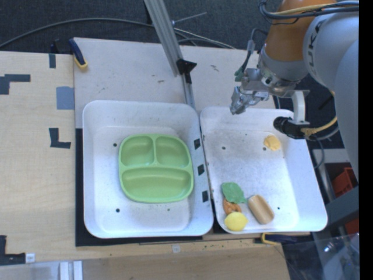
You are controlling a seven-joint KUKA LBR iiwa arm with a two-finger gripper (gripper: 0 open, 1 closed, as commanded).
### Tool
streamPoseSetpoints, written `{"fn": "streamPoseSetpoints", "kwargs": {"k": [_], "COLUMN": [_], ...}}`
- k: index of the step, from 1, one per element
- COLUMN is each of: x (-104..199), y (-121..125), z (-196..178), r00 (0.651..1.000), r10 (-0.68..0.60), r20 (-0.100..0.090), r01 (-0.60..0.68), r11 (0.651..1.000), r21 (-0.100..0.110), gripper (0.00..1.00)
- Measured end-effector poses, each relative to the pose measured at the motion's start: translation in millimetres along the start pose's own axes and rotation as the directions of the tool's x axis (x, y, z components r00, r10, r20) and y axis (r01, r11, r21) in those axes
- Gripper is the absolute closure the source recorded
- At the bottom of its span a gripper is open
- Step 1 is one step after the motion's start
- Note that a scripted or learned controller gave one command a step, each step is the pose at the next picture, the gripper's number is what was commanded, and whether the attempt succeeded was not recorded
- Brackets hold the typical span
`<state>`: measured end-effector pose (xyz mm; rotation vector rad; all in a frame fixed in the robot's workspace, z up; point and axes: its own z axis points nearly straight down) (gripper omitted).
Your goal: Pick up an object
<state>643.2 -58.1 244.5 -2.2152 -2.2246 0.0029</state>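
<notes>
- Over the far edge of the right bin (pixel 303 156), near its back left corner, the tool (pixel 239 106) hung from the grey arm with its orange band; it carried nothing, and whether its tips were spread or pressed together could not be told.
- Against the near wall of that bin lay a cluster of small toy foods: a tan bread roll (pixel 260 209), a yellow lemon (pixel 235 221) just beside it, and an orange carrot (pixel 231 206) under a green leaf (pixel 233 191).
- Well apart from these, close to the right wall, sat a small yellow lump (pixel 271 143), alone and nearest the tool.
- That lump looked the easiest pick: likely light, perhaps soft plastic, roundish with no clear long axis, so a pinch across its middle from above should serve.
- By contrast, the roll was oblong, its long axis running from far-left to near-right; a grasp across the short width would suit it, though the lemon crowded one side.
- On the worktop's left, the other bin (pixel 93 156) held a green divided plate (pixel 155 168).
</notes>
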Motion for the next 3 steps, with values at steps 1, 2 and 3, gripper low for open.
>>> {"fn": "streamPoseSetpoints", "kwargs": {"k": [1,2,3], "x": [38,77,126], "y": [-27,-63,-83], "z": [-4,-1,-2], "r00": [1.000,1.000,1.000], "r10": [-0.001,-0.001,-0.003], "r20": [-0.001,-0.001,-0.001], "r01": [0.001,0.001,0.003], "r11": [1.000,1.000,1.000], "r21": [0.000,0.001,0.001], "gripper": [1.00,1.00,1.00]}}
